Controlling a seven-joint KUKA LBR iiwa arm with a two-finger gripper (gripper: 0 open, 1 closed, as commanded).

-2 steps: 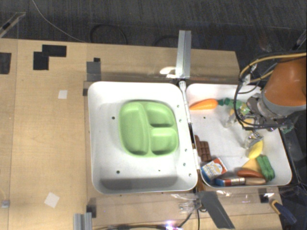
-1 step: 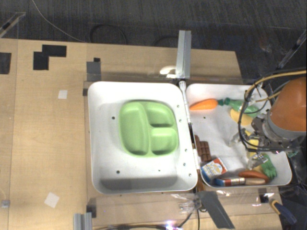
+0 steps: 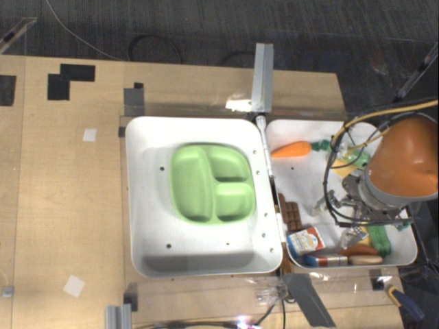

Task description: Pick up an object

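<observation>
My arm's orange band and grey wrist hang over the right bin, hiding most of the gripper, which sits low near the bin's front right corner. Around it lie a green object, a brown sausage-like piece and a red and blue marker. A small orange and white carton rests to the gripper's left. A brown chocolate bar lies by the bin's left wall. An orange carrot with a green top sits at the back.
The left bin holds a green divided plate. A metal post stands behind the wall between the bins. Black cables loop off the wrist over the right bin's back half.
</observation>
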